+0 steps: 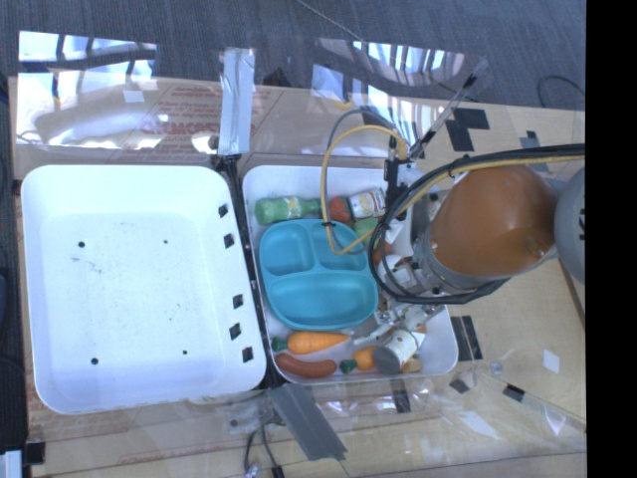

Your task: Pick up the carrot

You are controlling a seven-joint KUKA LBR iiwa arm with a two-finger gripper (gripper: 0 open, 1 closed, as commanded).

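- Two shallow white bins sit side by side on a bench, seen from above at a slant.
- The left bin (129, 287) has a bare white floor with a few dark specks.
- The right bin (299, 177) is crowded with toy food and a blue tray (314, 287) with three compartments, lying near its centre.
- The carrot (317, 343) lies on its side just beyond the tray's 6 o'clock edge, orange body with a green tip pointing toward 9 o'clock.
- A brown sausage (306, 366) lies just at the carrot's 6 o'clock, against the bin's near wall.
- A green bottle (289, 208) lies at the tray's 12 o'clock, with a small jar (364, 203) at 1 o'clock.
- The arm (493, 222), grey with an orange band, reaches in from 3 o'clock, wrapped in black and yellow cables.
- The gripper (398, 332) hangs low over the bin's 4 o'clock corner, near the carrot at its 3 o'clock but apart from it.
- Clutter and cables hide the gripper tip, so I cannot tell whether it is released or clenched.
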